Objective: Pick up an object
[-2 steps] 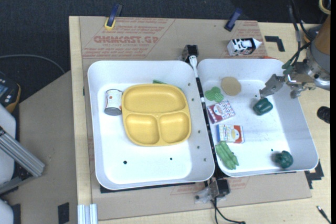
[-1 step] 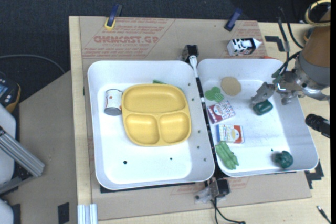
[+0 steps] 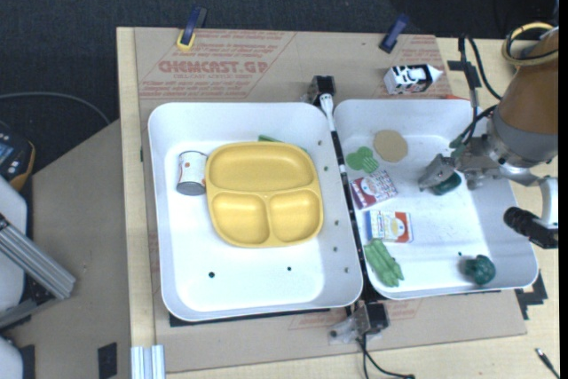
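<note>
- Where the arm (image 3: 532, 102) reaches in from the right, you find its hand (image 3: 441, 179) low over the right bin (image 3: 444, 115), in the upper right part of that bin's floor.
- You can see a small dark green object (image 3: 448, 183) right at the fingertips; whether the fingers are clamped on it or merely above it cannot be told, nor how far they are spread.
- You have open white floor below and left of the hand, up to a red-and-white carton (image 3: 390, 227) near the bin's middle.
- Along the left wall of this bin you see a green round piece (image 3: 360, 160), a red patterned packet (image 3: 374, 189) and a green pea pod (image 3: 383, 262) by the front rim.
- A tan disc (image 3: 390, 146) lies near the back wall, left of the hand.
- A dark green lump (image 3: 479, 269) sits in the front right corner, close to the rim.
- In the left bin (image 3: 177, 280) a yellow divided plate (image 3: 264, 193) takes the middle, with a small can (image 3: 190, 172) touching its left edge; the front half of that floor is bare.
- On the desk (image 3: 266, 58) behind the bins sits a black-and-white toy (image 3: 413, 78).
</note>
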Robot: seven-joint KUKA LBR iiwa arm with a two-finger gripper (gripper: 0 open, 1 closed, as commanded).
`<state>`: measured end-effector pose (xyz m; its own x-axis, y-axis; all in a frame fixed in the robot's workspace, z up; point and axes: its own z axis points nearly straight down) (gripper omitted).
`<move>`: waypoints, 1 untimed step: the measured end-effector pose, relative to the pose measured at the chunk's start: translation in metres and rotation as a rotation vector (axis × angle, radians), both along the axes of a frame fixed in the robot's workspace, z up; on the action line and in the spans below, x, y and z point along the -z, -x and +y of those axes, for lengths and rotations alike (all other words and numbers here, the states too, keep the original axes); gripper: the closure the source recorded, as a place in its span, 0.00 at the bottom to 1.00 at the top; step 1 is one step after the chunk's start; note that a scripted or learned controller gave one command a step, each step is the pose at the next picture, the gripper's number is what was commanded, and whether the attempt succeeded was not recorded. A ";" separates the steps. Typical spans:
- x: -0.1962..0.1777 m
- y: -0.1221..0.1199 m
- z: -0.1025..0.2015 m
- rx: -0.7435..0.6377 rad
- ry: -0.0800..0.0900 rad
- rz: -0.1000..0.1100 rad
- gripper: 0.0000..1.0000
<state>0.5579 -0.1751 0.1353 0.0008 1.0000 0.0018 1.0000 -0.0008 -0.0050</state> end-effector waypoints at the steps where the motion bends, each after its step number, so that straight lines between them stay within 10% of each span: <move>1: 0.054 0.001 0.001 0.000 -0.001 0.002 0.00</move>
<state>0.5566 -0.1741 0.0817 0.0004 1.0000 0.0028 1.0000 -0.0004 -0.0071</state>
